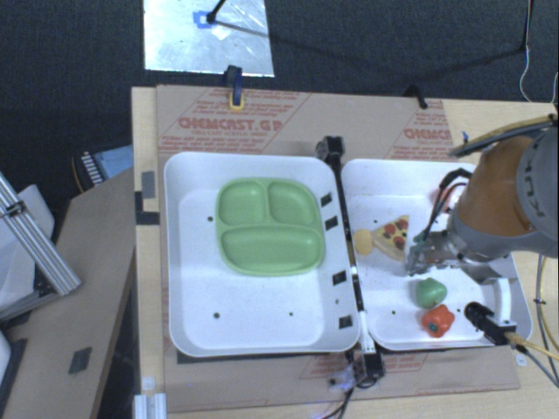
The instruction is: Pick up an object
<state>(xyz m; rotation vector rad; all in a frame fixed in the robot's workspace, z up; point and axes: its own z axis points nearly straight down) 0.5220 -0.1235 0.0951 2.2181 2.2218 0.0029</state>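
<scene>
Lying nearest the front edge of the right-hand shallow white bin [384, 334], a small red-orange toy pepper [438, 320] sits just in front of a rounded green toy vegetable [430, 291]. Above the green piece hangs the grey two-finger gripper [422, 260]; whether its jaws are parted or closed cannot be told, and nothing shows between them. Farther back rests a toy pizza slice [394, 234]. A descent between the crowded pieces could nudge them aside. The left bin [188, 321] holds a green divided plate [268, 226].
</scene>
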